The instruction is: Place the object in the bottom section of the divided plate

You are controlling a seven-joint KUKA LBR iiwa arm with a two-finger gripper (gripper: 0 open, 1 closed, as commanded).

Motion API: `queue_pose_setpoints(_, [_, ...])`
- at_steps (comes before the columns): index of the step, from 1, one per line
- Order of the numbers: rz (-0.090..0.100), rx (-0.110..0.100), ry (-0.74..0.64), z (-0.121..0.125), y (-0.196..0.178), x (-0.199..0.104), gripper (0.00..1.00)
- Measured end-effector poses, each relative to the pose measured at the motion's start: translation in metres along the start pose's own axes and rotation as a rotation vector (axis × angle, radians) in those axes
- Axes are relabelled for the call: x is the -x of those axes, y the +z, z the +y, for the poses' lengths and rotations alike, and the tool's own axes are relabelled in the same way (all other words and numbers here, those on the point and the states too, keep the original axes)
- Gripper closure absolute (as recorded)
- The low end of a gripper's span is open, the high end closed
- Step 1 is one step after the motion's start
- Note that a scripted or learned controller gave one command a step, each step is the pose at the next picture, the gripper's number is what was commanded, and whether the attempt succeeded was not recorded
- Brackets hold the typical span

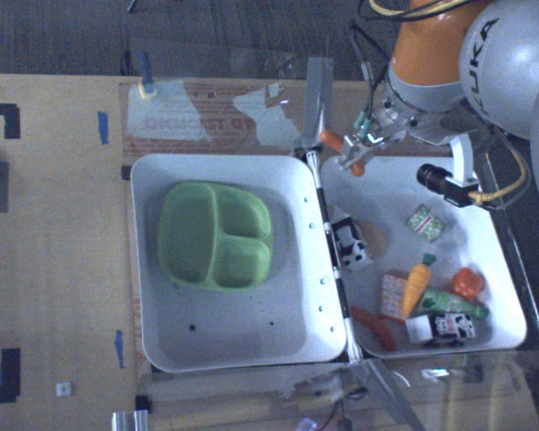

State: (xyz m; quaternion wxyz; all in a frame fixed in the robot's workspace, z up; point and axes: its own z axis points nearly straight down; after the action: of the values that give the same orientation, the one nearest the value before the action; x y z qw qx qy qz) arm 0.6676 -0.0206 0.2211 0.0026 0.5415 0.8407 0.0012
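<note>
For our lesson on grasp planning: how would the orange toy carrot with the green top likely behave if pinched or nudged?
The orange toy carrot with the green top looks small and moulded, so probably light and stiff. Its tapered, rounded body may slip or roll. It leans on neighbouring toys, so nudging could shift them.

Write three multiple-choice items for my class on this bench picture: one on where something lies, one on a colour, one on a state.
1. Where does the divided plate lie?
A. in the left bin
B. in the right bin
C. on the bare bench

2. What colour is the divided plate?
A. white
B. green
C. orange

3. What is in the plate's sections?
A. a toy carrot
B. a small carton
C. nothing

Answers:
1 A: the plate rests on the floor of the left bin.
2 B: it is pale green against the white bin.
3 C: all its sections lie bare, while the toy carrot lies with the other items in the right bin, and the claw hangs over that bin's upper left corner.
</note>
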Motion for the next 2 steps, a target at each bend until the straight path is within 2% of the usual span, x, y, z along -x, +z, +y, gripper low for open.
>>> queue_pose_setpoints(1, [0.0, 0.0, 0.0, 0.0, 0.0, 0.0, 0.0])
queue_pose_setpoints(2, [0.001, -0.001, 0.169, 0.029, -0.049, -0.065, 0.0])
